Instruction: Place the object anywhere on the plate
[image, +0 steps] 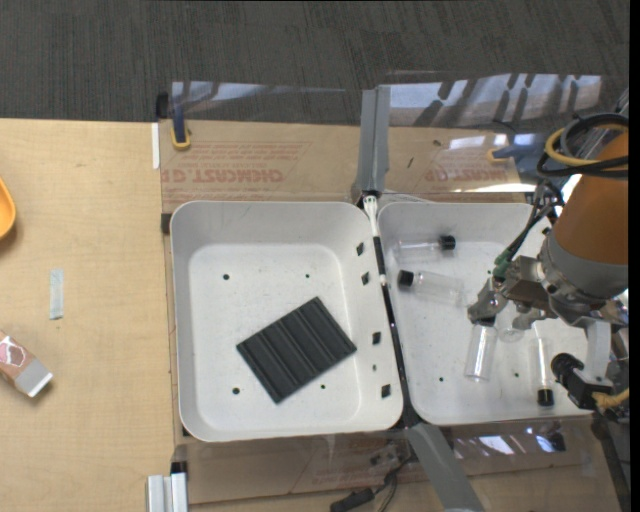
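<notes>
Two white bins (190, 300) sit on a cardboard-covered bench (80, 220) over dark carpet (250, 50)

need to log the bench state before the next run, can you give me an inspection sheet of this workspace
surface: two shallow white bins, left bin and right bin, side by side on brown cardboard
job's things: dark grey ribbed rectangular plate lying flat and skewed in the left bin; clear plastic tubes with black caps scattered in the right bin
clutter: nothing seen in the bins
grippers: two-finger gripper low over the right bin, above the tubes; grip unclear
cables: black and yellow cables looped above the orange band
surroundings: tan table on the left with a small grey strip and a wrapped bar; dark carpet behind
</notes>
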